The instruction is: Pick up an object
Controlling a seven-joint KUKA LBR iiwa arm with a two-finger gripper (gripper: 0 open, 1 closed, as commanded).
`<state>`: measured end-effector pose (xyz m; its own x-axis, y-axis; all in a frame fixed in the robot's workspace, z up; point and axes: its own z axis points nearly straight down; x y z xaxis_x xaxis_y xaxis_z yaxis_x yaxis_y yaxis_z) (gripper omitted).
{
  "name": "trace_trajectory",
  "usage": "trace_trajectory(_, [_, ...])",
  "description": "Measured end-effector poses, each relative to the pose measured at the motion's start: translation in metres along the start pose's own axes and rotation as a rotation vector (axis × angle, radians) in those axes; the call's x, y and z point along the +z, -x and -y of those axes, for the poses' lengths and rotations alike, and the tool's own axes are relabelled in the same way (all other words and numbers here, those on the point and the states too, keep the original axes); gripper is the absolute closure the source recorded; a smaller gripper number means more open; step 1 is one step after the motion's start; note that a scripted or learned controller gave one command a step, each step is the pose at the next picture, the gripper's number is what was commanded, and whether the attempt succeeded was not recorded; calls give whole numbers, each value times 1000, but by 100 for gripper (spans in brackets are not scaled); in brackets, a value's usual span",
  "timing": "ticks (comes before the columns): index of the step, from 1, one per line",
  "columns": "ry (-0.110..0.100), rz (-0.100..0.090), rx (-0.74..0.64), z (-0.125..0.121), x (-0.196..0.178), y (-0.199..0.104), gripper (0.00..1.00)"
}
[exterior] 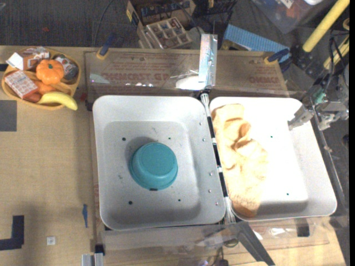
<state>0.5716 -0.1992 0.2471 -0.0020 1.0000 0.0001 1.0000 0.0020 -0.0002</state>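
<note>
A teal bowl (154,165) lies upside down in the middle of the left white bin (111,115). A soft tan, cloth-like heap (241,154) stretches along the left wall of the right white bin (294,170), from its back corner to its front edge. My gripper (304,115) hangs over the back right corner of the right bin, well away from the tan heap and the bowl. It is small and partly mixed with cables at the edge of the view. Nothing shows in its grasp.
A basket (39,79) with toy fruit, a banana and an orange pumpkin sits on the bench at the far left. Flat cardboard (138,73) and an upright clear plastic strip (208,60) stand behind the bins. Cables and a yellow bar crowd the upper right.
</note>
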Motion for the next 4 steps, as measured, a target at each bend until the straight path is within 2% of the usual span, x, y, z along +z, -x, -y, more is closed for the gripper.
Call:
trace_trajectory(1, [0,0,-115,-29,117,-26,0])
trace_trajectory(2, [10,3,-134,-30,156,-41,0])
trace_trajectory(3, [12,4,-381,-23,156,-82,0])
trace_trajectory(4, [15,5,-486,10,156,-91,0])
